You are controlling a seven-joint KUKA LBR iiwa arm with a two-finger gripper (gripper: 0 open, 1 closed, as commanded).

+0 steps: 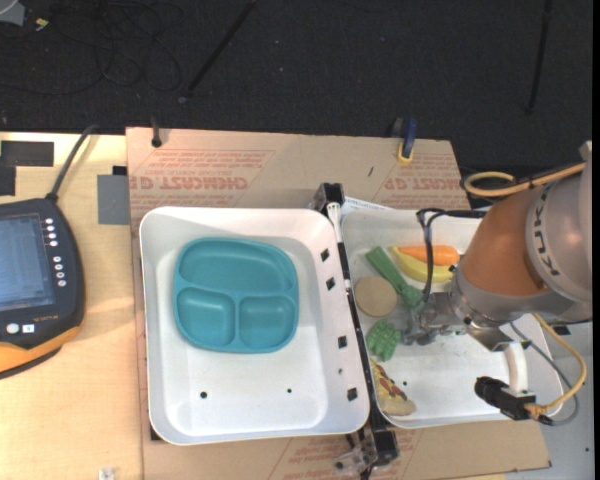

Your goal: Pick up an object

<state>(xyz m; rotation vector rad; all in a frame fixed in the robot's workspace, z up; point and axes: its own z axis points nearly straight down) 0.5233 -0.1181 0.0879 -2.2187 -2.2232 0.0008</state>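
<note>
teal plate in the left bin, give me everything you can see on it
The teal plate is a divided dish that looks like matte plastic, a rounded rectangle with three compartments: one wide section along the far side and two smaller ones on the near side, split by raised ridges. It lies flat and right side up on the floor of the left bin, in the bin's far half. It rests only on the bin floor, with white floor showing on every side. All three sections show bare teal.
</note>
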